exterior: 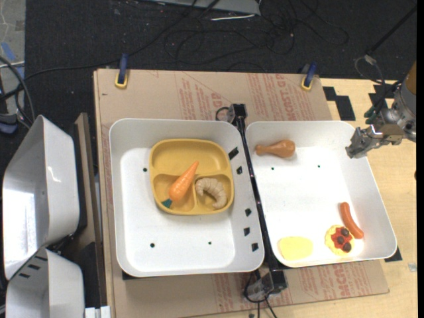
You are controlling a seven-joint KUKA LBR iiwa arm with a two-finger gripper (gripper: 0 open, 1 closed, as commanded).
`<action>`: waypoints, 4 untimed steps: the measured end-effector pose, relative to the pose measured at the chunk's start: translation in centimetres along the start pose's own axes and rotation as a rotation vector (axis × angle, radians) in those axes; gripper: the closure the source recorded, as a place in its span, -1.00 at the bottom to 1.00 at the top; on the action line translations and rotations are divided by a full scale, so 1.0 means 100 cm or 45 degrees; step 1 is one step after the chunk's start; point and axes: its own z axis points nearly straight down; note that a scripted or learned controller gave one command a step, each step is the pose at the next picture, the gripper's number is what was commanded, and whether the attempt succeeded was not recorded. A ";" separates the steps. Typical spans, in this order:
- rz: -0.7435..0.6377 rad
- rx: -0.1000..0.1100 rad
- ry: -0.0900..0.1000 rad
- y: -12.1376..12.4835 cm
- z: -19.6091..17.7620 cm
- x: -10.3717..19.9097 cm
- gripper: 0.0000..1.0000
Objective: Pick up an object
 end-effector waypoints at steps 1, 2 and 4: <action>-0.005 0.006 0.004 0.025 0.003 0.052 1.00; -0.006 0.012 0.006 0.039 0.024 0.103 1.00; -0.007 0.007 0.006 0.066 0.025 0.208 1.00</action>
